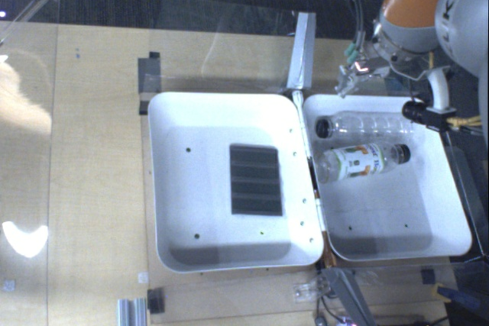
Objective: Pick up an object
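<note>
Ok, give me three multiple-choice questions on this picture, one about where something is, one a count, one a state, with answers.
1. Where does the dark ribbed block lie?
A. in the left bin
B. in the right bin
C. on the bare bench

2. How many bottles are in the right bin?
A. one
B. two
C. four

3. How do the bottles rest?
A. upright
B. on their sides
C. stacked crosswise

Answers:
1. A, the block sits mid-floor of the left bin.
2. B, a clear bottle lies along the far wall and a labelled bottle just in front of it.
3. B, both lie lengthwise on the bin floor, dark caps pointing opposite ways.
</note>
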